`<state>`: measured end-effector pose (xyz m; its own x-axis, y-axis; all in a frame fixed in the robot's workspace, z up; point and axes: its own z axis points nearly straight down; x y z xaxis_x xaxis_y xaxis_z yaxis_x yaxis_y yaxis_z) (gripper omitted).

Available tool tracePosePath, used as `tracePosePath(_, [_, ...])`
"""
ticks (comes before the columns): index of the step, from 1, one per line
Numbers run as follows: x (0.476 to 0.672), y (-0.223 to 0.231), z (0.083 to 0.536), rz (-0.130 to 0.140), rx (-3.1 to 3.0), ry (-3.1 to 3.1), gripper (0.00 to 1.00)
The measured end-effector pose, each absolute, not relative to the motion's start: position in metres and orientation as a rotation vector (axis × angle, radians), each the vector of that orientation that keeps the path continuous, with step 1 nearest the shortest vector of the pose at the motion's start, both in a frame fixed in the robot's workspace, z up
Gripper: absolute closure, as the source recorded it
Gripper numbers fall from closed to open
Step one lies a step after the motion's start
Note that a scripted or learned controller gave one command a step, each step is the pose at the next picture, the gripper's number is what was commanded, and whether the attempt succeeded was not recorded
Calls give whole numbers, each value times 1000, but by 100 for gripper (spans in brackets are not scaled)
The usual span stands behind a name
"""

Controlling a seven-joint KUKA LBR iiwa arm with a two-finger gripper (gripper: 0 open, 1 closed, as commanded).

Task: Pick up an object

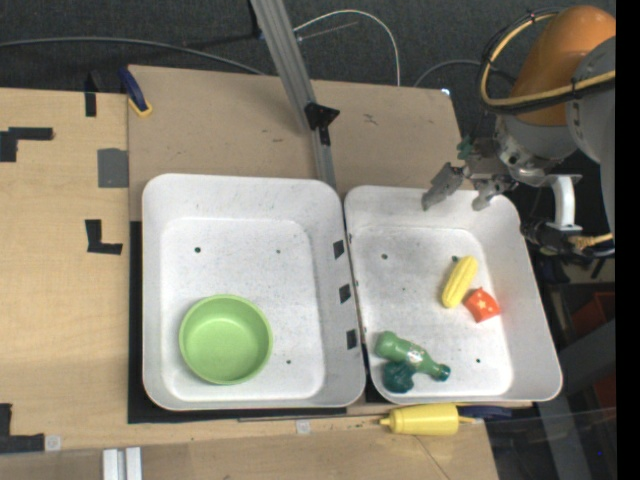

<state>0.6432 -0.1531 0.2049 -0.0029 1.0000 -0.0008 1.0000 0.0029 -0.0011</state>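
Spread gripper above the right bin's far rim

Lower frame: yellow bottle (424,420) outside the bins; green bottle (409,358), yellow corn (458,281) and orange block (482,305) (touching) in right bin (400,208); green bowl (226,339) left; gripper (462,192) upper right, fingers apart, empty.

- Even, bright overhead light falls on the surface (250,128) with no harsh glare.
- Both white bins (240,193) look slightly washed out (their speckles remain visible).
- Soft, short shadows sit under the green bowl (226,339).
- The orange arm band (565,48) appears mildly blurred.
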Motion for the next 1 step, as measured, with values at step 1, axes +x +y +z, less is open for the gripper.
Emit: tracePosePath(1, [643,-153,205,3,-2219,-2224,0])
